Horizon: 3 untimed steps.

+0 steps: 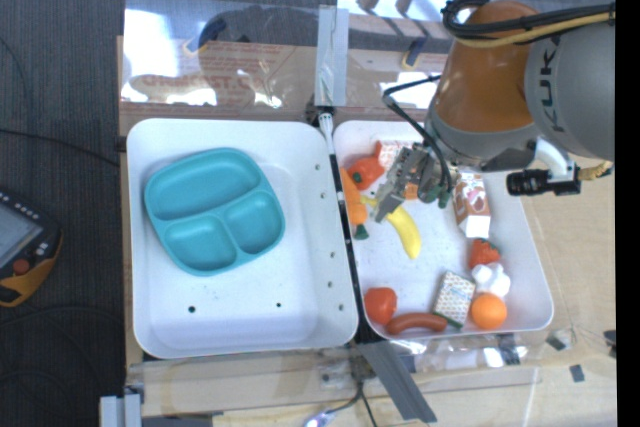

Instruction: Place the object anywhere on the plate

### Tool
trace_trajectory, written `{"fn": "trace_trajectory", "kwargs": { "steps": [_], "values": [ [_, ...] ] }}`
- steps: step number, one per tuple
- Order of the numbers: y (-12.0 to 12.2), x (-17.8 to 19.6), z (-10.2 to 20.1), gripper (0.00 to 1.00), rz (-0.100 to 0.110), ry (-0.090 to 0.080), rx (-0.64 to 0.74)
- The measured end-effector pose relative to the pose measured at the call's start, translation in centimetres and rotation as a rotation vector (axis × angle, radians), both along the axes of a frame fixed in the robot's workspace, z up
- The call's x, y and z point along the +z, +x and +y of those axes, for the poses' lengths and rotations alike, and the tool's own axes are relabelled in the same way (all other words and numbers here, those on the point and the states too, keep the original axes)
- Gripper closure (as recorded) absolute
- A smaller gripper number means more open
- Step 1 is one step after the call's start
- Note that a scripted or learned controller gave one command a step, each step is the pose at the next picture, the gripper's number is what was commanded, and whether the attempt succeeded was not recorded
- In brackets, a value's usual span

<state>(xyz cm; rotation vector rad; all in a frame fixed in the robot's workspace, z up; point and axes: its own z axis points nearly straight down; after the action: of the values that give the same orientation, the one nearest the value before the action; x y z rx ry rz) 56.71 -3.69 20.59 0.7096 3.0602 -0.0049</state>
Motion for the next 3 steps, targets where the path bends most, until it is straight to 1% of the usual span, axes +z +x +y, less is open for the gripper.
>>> {"fn": "trace_trajectory", "kwargs": {
  "steps": [1,2,3],
  "values": [
    [4.1,-2.3,5.2,1.00,0.000,0.003,0.153],
    [2.3,0.8,12.7,1.00,-0.001,0.003,0.407],
    [5.8,6.2,21.7,1.00,0.000,0.004,0.518]
  ]
}}
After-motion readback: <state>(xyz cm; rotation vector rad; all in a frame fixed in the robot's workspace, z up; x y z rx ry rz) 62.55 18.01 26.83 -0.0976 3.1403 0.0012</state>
